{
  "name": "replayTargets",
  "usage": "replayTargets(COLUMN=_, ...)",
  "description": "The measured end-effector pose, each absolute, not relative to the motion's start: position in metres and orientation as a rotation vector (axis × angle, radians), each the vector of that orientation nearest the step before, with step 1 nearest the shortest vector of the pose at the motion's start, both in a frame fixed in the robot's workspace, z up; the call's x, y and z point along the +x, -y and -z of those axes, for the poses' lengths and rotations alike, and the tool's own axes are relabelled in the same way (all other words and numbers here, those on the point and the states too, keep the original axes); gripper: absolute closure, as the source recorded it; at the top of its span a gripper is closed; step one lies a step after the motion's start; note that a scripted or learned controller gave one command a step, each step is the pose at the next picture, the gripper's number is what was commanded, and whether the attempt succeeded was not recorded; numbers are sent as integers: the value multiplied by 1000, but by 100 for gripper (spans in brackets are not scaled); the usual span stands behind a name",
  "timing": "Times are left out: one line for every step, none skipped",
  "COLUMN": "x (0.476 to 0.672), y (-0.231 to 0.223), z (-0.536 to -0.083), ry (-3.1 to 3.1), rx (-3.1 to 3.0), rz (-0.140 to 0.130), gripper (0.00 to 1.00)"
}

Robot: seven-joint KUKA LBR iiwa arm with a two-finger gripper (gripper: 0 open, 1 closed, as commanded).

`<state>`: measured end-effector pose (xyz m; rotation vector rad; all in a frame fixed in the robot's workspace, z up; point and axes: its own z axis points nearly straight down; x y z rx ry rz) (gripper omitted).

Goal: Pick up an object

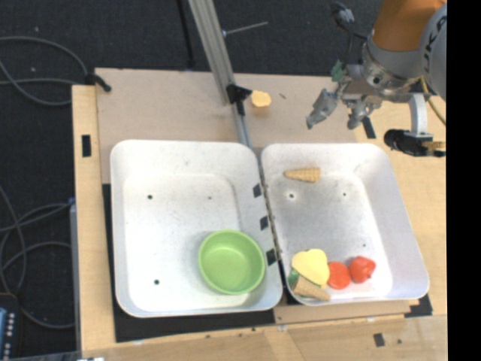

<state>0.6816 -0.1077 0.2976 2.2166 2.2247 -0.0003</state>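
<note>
Although no single item is marked out, the candidates for picking lie in the right bin. At that bin's 12 o'clock edge rests a tan ridged cone, lying on its side with its point toward 3 o'clock. At the bin's 6 o'clock corner a cluster is packed together: a pale yellow heart-shaped piece, a second tan cone-like piece just below and touching it, an orange-red round piece beside the yellow one at its 3 o'clock, and a red piece just beyond that. A sliver of green shows at the yellow piece's 8 o'clock; its identity cannot be determined.

The left bin holds a light green bowl, upright, at its 5 o'clock corner.

On the bench, well above the bins, a small yellow item sits beside the base of a slanted metal post.

The gripper hangs above the bench at 1 o'clock from the right bin, apart from all items. Its two fingers are spread, with nothing between them.
</note>
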Motion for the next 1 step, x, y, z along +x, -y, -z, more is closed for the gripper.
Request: replayTargets(x=681, y=108, z=-298, ry=-2224, rx=2216, rz=2, gripper=0)
